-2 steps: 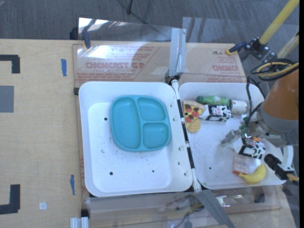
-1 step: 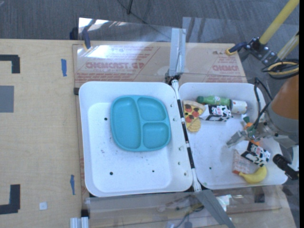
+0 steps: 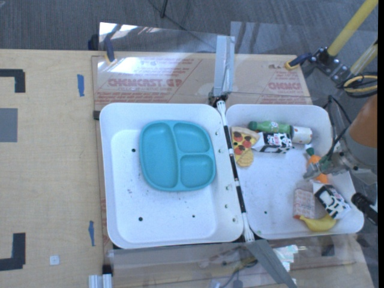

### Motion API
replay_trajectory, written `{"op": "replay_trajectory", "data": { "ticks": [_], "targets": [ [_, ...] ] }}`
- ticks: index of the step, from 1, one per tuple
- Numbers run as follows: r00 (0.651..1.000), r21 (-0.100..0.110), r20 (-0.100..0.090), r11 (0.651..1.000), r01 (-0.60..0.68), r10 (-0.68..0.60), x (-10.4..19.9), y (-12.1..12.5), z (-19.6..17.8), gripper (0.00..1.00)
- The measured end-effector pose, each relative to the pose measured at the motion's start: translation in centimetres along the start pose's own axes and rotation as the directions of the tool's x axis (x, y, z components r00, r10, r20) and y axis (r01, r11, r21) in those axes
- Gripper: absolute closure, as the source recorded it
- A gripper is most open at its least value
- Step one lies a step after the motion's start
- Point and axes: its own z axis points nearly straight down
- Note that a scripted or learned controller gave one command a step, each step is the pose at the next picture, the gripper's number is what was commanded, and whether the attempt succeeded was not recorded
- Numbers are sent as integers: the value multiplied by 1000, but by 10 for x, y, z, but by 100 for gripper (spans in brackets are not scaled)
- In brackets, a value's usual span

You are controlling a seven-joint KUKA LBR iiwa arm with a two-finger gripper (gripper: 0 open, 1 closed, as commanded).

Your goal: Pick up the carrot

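Two shallow white bins sit side by side on a pale wooden bench, seen from above at a slant. The left bin (image 3: 120,221) holds a teal divided plate (image 3: 177,155) set toward its far side, leaving open white floor along the near and left walls.

The right bin (image 3: 270,215) is crowded along its far and right edges, with bare floor in the near-left part. By the far wall lies a green bottle (image 3: 270,126) on its side, a white cup (image 3: 302,135) touching its right end. Just near of these are a pizza slice toy (image 3: 244,140), a tan cookie (image 3: 244,158) and a black-and-white cow-print carton (image 3: 275,142).

The carrot (image 3: 316,161), orange with a green top, lies close to the right wall. The gripper (image 3: 319,171) reaches in from the right and sits directly over the carrot's near end; whether its fingers are apart or closed cannot be told. Nearer along that wall are a pinkish wrapped snack (image 3: 303,202), a second cow-print carton (image 3: 332,201) and a banana (image 3: 319,223) against the near rim.

Beyond the bins, a cardboard sheet (image 3: 144,83) carries red print, mirrored and blurred, too unclear to read. Blue tape bits (image 3: 80,85) mark the bench. Grey carpet (image 3: 72,11) lies beyond, with a yellow pole (image 3: 357,18) at far right.
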Motion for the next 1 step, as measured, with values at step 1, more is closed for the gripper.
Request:
{"op": "replay_trajectory", "data": {
  "ticks": [1],
  "targets": [
    [1000, 20, -2, 999, -27, 27, 36, -36, -74, 100]
  ]
}}
